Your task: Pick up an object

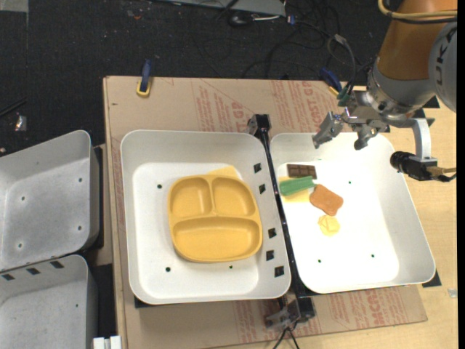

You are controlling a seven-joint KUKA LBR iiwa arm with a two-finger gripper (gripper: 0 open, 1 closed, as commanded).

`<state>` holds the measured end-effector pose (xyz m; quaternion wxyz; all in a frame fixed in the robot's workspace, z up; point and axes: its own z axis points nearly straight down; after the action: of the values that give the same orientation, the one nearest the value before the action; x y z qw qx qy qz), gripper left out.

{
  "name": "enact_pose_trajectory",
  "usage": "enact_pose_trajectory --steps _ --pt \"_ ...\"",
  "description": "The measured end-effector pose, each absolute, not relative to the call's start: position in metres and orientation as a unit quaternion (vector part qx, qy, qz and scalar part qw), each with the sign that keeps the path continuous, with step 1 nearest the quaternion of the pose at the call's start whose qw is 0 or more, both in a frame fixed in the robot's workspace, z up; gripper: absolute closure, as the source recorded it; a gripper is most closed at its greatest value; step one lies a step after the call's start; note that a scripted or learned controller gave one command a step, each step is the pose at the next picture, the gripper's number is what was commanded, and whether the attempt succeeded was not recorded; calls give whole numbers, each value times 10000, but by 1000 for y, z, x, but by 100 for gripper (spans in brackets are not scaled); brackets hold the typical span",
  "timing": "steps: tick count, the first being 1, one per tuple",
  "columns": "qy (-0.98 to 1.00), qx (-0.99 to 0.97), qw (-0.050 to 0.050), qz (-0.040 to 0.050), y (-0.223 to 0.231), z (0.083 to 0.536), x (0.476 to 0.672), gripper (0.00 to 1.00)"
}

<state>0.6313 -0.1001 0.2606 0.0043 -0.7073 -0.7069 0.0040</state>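
Note:
In the right bin point(378, 253) lie a small brown block point(301, 171), a green piece point(296, 187), an orange piece point(326, 200) and a small yellow piece point(329, 225), grouped toward the bin's left side. My gripper point(341, 137) hangs above the bin's far edge, up and to the right of these objects. Its two fingers point(323, 134) are spread apart with nothing between them.
The left bin point(145, 267) holds a yellow divided tray point(215, 219). A black divider with clips point(272, 195) runs between the bins. Cables lie on the dark floor beyond the bench. Grey metal panels point(43, 195) stand at the far left.

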Motion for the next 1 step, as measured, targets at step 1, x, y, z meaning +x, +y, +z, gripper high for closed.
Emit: enact_pose_trajectory --steps 1 --pt "-7075 -7067 -3 3 -100 268 633 0"
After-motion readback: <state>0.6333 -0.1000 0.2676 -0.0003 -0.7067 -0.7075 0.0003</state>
